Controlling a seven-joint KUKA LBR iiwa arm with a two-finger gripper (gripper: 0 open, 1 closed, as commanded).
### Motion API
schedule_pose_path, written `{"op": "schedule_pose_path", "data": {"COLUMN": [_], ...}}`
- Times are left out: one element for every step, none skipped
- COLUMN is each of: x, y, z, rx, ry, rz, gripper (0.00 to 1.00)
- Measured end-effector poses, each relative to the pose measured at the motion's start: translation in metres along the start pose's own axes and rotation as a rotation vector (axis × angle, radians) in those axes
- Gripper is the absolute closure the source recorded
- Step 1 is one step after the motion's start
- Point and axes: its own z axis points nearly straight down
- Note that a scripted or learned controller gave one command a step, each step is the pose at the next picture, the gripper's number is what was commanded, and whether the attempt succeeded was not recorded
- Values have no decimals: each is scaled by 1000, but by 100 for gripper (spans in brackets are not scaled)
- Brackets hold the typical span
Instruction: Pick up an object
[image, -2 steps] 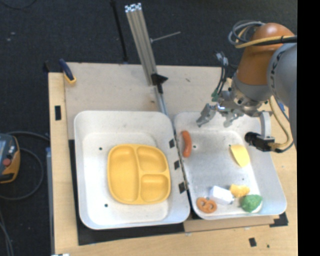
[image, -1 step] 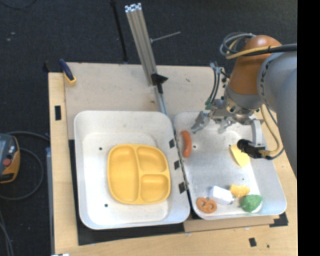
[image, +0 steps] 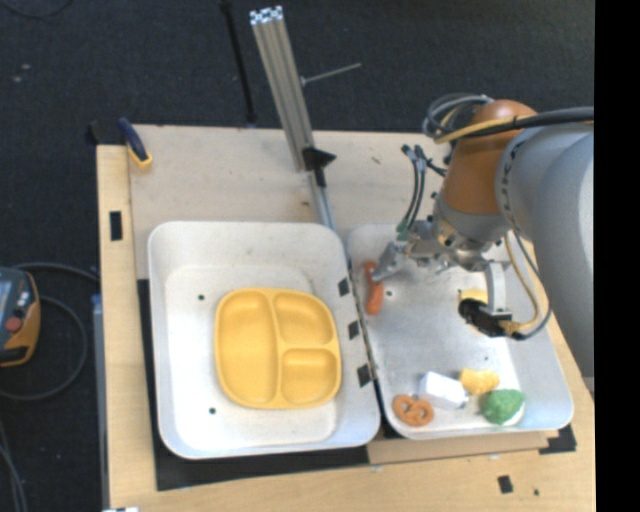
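Right bin (image: 440, 330): gripper (image: 385, 268) partly hidden

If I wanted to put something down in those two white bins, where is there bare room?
The left bin has a bare strip all round the yellow divided tray, widest along the top. In the right bin, the middle floor is free, between the orange piece and the bottom cluster: pretzel, white block, yellow piece, green piece. Its top is crowded by the arm.

Single fixed overhead camera, slanted down, both bins (image: 170, 250) framed
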Motion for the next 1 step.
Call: {"op": "schedule_pose_path", "data": {"x": [-1], "y": [0], "z": [33], "rx": [-1], "ry": [0], "rz": [2], "gripper": [0]}}
